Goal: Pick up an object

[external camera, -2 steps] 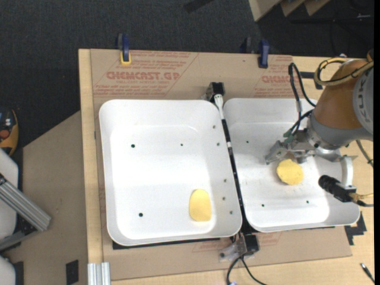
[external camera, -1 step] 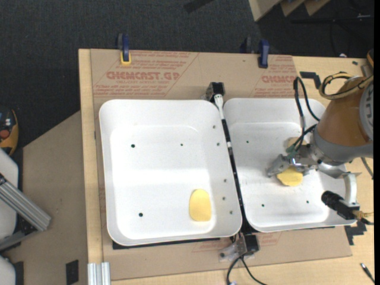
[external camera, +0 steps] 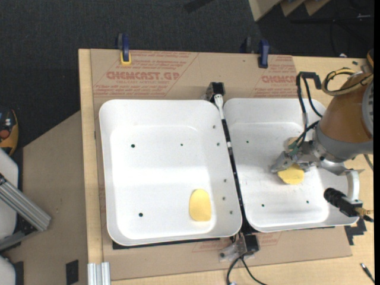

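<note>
In the right-hand shallow white plastic bin [external camera: 261,123], towards its right half, the two-finger metal gripper [external camera: 289,166] sits low over the floor, reaching in from the right edge of the view. Directly at its tip lies a small pale yellow rounded object [external camera: 292,176], touching or just under the fingers; most of its top edge is covered by the gripper hardware. Cannot tell whether the fingers are open or closed, nor whether the object sits between them: the wrist and cabling hide the gap

The grey arm with its orange band [external camera: 349,120] comes in above the bin's right wall and covers that corner. Black cables [external camera: 304,103] loop from the wrist across the bin's upper right. A black fitting [external camera: 339,200] sticks out near the bin's lower right rim

Left-hand shallow white plastic bin [external camera: 148,123]: a second yellow oval object [external camera: 200,205] lies flat on the floor near the lower right corner, well apart from the gripper, with the divider between the two bins in between. Small dark dots mark the floors of both bins

Both bins rest on a brown cardboard sheet [external camera: 148,70] with red printed lettering, held at its far edge by two blue clamps [external camera: 124,45]

Object at the gripper: pale yellow, smooth, matte, rounded outline, roughly lens-shaped as seen, smaller in view than the oval in the left bin; a soft shadow lies under the gripper on its left side
</note>
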